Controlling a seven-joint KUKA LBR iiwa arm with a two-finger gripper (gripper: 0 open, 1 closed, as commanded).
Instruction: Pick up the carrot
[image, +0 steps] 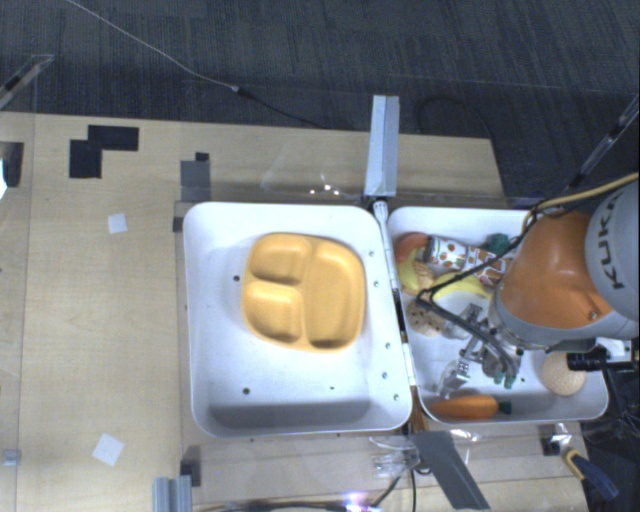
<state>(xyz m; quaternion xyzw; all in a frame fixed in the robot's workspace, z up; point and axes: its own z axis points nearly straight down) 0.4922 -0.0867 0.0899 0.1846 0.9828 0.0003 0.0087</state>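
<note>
Carrot (467, 406) in rt bin (590, 408).

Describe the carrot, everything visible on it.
The carrot is a smooth, glossy-looking orange piece, elongated and rounded at its left end, with a small dark green bit at its right end. It lies flat, roughly lengthwise along the near wall of the right bin, close to that bin's near left corner. The gripper hangs just above it; whether they touch cannot be told. Nothing else visibly rests on it.
</note>
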